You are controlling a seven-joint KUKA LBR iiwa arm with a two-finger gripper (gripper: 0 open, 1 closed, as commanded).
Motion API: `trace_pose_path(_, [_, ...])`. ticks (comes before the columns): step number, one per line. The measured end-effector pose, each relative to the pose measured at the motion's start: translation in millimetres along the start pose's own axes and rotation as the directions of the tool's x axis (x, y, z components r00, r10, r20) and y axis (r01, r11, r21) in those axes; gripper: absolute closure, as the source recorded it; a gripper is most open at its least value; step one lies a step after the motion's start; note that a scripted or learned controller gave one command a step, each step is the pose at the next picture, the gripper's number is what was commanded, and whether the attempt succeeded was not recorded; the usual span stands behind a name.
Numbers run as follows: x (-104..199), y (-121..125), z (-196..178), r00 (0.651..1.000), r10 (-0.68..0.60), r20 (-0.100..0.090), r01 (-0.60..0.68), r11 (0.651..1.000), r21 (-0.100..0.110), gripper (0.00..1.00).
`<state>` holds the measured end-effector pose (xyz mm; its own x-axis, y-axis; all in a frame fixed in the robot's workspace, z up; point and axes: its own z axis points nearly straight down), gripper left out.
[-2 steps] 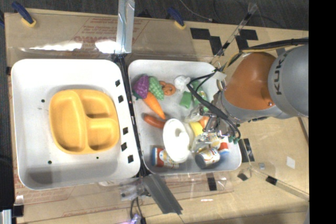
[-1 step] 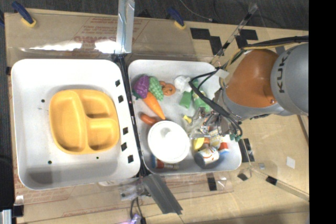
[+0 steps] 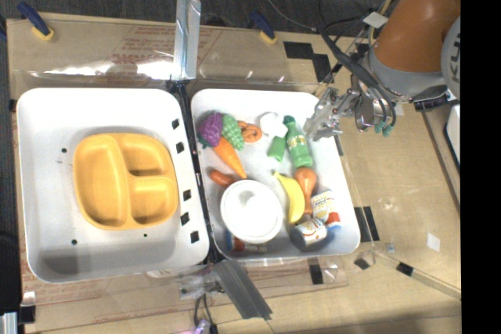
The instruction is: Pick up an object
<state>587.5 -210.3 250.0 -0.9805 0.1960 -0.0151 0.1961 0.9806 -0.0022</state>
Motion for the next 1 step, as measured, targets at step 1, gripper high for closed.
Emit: trace_pose_path(1, [-51.1, 10.2, -26.9, 1.0, 0.003, -0.01, -0.003, 1.0, -0.001, 1.0])
